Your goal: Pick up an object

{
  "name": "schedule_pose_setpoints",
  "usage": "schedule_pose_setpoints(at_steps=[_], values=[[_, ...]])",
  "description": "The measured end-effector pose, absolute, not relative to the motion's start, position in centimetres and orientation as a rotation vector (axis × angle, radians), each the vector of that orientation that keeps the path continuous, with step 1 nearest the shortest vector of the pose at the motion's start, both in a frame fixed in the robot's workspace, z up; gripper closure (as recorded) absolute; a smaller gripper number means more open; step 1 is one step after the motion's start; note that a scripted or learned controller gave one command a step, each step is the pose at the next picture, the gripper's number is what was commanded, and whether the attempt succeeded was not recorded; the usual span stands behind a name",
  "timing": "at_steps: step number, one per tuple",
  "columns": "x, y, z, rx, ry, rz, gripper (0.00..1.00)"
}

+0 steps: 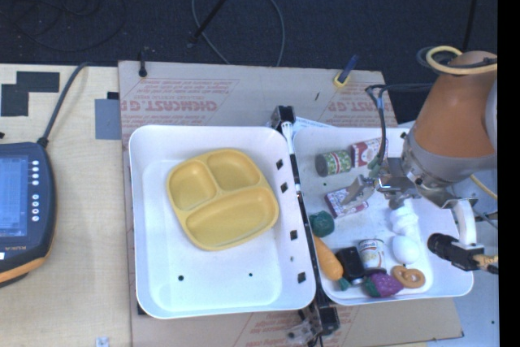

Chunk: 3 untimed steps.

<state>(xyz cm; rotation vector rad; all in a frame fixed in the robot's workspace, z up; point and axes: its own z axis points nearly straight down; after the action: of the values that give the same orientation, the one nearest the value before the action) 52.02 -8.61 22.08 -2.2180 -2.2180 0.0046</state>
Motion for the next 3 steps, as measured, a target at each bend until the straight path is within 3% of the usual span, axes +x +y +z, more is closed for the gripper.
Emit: schedule_pose_setpoints(at_steps=[1, 2, 3], values=[[55.5, -13.1, 9.4, -2.216, -2.215, 0.01, 0.0], [64.5, -15.2, 9.4, -2.205, -2.222, 0.013, 0.0], [58.2, -10.2, 8.7, -2.217, -2.219, 0.003, 0.0]])
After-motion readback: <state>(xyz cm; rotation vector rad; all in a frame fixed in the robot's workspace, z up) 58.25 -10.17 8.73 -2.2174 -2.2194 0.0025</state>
